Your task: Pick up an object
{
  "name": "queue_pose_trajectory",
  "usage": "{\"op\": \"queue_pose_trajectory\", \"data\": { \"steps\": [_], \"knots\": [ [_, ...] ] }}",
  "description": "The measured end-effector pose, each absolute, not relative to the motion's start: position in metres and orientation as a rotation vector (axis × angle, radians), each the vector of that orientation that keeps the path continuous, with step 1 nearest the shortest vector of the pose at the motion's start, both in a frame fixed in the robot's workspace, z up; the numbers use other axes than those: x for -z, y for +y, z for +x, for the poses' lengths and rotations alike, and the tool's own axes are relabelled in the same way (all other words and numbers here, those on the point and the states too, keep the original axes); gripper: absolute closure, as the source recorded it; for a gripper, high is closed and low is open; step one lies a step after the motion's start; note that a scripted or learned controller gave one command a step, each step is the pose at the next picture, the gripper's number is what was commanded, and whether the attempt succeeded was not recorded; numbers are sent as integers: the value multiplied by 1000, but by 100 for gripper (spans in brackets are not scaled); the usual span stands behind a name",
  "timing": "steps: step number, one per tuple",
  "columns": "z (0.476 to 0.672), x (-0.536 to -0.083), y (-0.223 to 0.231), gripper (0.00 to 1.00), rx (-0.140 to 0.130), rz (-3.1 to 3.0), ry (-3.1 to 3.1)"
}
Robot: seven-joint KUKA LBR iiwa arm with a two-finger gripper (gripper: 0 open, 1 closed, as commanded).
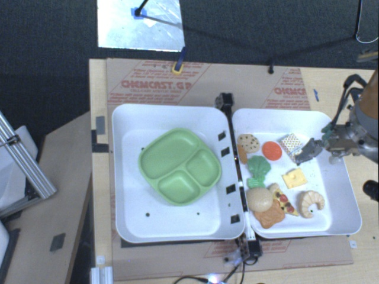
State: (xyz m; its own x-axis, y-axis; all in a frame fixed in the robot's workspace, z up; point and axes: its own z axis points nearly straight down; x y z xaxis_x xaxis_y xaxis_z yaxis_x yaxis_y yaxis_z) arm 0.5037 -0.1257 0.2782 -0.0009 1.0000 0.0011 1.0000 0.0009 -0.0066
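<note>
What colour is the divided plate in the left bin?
Light green, plain with no pattern; the plate shows clearly in the camera view.

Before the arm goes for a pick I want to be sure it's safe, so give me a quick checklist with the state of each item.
1. hand over the right bin, near the toys: ok.
2. Nothing held in the hand yet: cannot tell.
3. Nearest targets, checkered block and cheese wedge, lying apart from neighbours: ok.
4. Bun, pizza slice and toast crowded together: not ok for a clean grasp.
5. Green plate sits in the left bin, out of the way: ok.
</note>
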Motion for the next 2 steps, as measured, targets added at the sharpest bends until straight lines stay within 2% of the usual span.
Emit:
{"op": "queue_pose_trajectory", "data": {
  "steps": [1, 2],
  "knots": [
    [505, -282, -126, 0, 2, -2219, -2226],
    [505, -219, -123, 0, -3, -2217, -2221]
  ]
}}
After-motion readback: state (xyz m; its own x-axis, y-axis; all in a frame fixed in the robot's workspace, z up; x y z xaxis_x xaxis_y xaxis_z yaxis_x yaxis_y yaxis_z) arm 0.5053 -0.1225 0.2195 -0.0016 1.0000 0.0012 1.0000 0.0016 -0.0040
